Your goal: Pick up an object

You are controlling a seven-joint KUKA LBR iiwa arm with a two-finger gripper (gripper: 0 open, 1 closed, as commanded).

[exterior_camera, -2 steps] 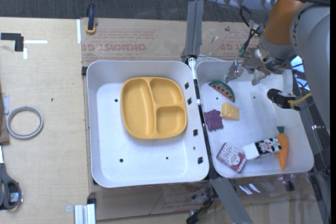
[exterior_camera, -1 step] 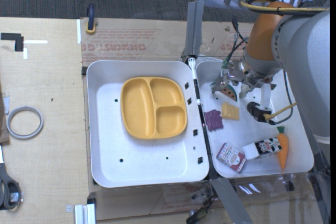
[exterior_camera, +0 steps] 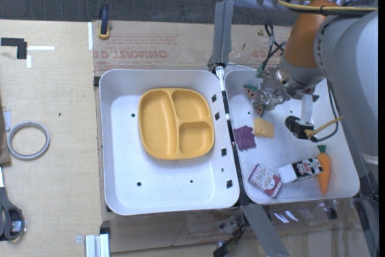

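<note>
My gripper (exterior_camera: 265, 98) hangs low over the back left part of the right bin (exterior_camera: 343, 189). Right under it lies a small red and green item (exterior_camera: 257, 106), partly hidden by the gripper. Just in front sits a yellow wedge (exterior_camera: 263, 128). A purple piece (exterior_camera: 244, 137) lies by the bin's left wall. Towards the front lie a red and white packet (exterior_camera: 264, 180), a white bottle with black spots (exterior_camera: 301, 170) and an orange carrot (exterior_camera: 325, 171).
The left bin (exterior_camera: 120, 177) holds a yellow divided plate (exterior_camera: 177, 123). A grey ring (exterior_camera: 27, 140) and scissors (exterior_camera: 11, 221) lie on the bench at the left. The arm's grey body (exterior_camera: 355, 69) covers the right bin's far right side.
</note>
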